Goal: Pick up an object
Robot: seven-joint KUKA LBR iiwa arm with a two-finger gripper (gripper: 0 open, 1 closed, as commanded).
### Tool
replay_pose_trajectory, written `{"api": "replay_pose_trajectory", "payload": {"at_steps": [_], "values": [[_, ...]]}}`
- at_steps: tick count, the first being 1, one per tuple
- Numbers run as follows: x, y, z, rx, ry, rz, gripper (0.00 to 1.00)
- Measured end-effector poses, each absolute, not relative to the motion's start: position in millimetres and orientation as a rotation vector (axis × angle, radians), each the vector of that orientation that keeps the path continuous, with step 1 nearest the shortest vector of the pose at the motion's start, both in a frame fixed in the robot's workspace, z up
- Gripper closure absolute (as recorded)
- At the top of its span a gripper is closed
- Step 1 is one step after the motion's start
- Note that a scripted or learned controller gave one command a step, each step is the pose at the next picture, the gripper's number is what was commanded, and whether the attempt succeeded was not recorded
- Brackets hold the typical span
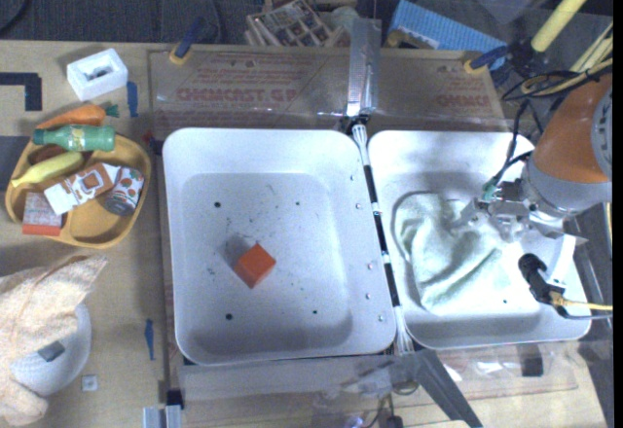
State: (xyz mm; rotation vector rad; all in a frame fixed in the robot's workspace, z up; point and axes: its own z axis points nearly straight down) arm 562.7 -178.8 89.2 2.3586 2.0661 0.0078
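I have the tool (496, 212) low over the cloth (443, 246) in the right bin (458, 149); I cannot tell its state. I'd press into a raised fold before lifting. The orange cube (256, 265) sits in the left bin (258, 149).

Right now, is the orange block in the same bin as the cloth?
No, the orange block lies in the left bin, while the cloth is in the right bin.

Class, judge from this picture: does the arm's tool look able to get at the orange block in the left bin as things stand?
Probably yes. The orange block lies alone on the left bin floor with nothing over it; the tool sits over the pale cloth in the right bin.
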Motion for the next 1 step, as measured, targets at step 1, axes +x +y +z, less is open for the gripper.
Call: {"api": "replay_pose_trajectory", "payload": {"at_steps": [1], "values": [[564.0,-179.1,100.3,2.356,2.064,0.013,1.0]]}}
